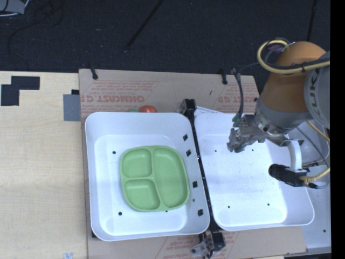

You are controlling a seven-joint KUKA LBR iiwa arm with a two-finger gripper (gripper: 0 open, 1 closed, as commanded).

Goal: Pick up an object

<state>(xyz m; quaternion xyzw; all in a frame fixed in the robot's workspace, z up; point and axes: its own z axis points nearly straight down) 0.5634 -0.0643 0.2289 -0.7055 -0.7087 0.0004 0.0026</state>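
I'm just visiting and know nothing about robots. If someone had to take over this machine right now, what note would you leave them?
End effector: over the upper left part of the right bin, nothing seen in it.
Things: a green divided plate lies in the left bin; something small and red sits just behind that bin's far rim.
Done: nothing picked up yet.
Left: the whole pick, probably the plate.
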